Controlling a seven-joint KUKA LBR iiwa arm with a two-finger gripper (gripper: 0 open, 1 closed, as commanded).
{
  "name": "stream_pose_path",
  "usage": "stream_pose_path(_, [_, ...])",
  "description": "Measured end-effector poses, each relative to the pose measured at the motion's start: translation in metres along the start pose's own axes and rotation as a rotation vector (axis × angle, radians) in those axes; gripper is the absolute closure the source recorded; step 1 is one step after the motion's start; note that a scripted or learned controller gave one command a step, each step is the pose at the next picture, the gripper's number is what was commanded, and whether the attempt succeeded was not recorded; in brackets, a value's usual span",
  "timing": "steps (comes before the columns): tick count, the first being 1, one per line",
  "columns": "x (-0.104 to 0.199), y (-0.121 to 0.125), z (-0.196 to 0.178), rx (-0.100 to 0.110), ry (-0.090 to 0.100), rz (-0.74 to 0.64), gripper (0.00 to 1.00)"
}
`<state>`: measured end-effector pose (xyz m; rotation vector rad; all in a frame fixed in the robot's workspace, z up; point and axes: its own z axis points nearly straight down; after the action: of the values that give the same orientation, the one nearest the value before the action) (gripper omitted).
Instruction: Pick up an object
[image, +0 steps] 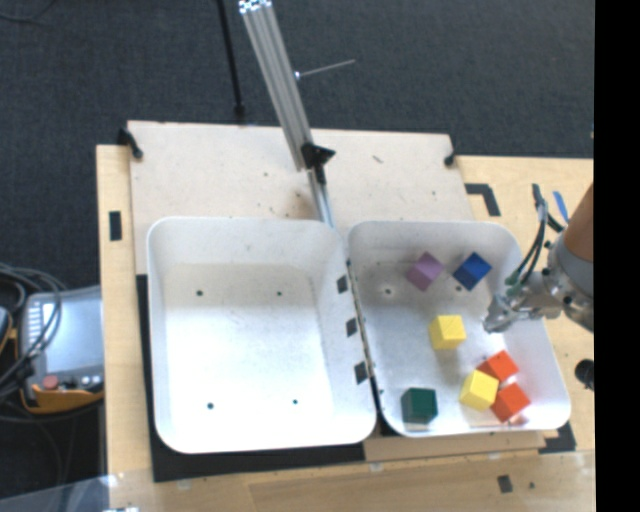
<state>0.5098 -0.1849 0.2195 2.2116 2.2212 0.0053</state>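
My arm (578, 262) runs off the frame's right edge; my gripper (500, 318) is too blurred to read its fingers.

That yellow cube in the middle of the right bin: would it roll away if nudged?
Probably not: the yellow cube has flat faces, so it would likely slide. It looks rigid and small, so probably light. It stands apart from the other blocks, so nothing nearby should jam it.

Two bins on desk (115, 300): blocks (448, 331) all in right bin (400, 245), clustered toward 3–5 o'clock; left bin (180, 240) at 9.
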Motion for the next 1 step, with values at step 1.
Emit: stream_pose_path(1, [-0.0012,0.0019,-0.0319,0.002,0.001,0.0,1.0])
